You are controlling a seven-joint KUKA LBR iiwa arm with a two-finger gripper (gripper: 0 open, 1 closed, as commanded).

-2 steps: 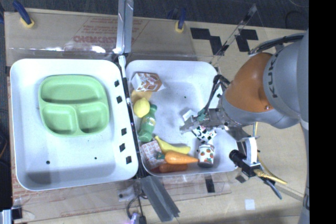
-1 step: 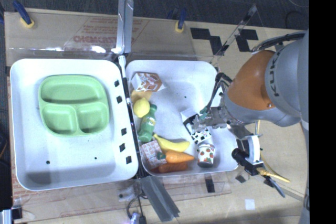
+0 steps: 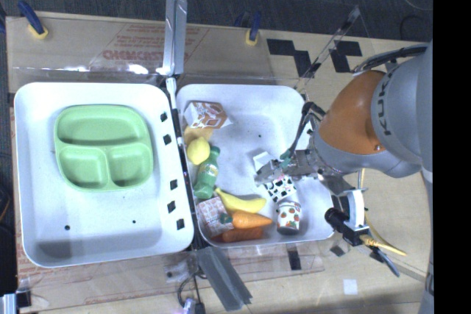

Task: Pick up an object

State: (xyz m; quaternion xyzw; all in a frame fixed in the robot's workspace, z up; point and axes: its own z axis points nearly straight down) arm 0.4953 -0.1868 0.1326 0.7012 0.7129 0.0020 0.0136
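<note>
My gripper [image 3: 274,173] hangs low in the right bin [image 3: 250,103], near its right side. It is right over a black-and-white spotted cup [image 3: 280,190]. A white cup with coloured dots [image 3: 288,218] lies just below that one. To the left lie a banana [image 3: 243,200], a carrot [image 3: 247,220], a brown waffle-like block [image 3: 210,210], a green bottle [image 3: 207,176], a lemon [image 3: 197,152] and a brown snack packet [image 3: 205,115]. The view does not show whether anything is held.
The left bin [image 3: 37,224] holds a green divided tray [image 3: 104,145]. The grey arm with its orange band [image 3: 352,125] covers the right bin's right wall. A metal divider [image 3: 175,37] rises between the bins at the back. Clamps sit on the bench's far edge.
</note>
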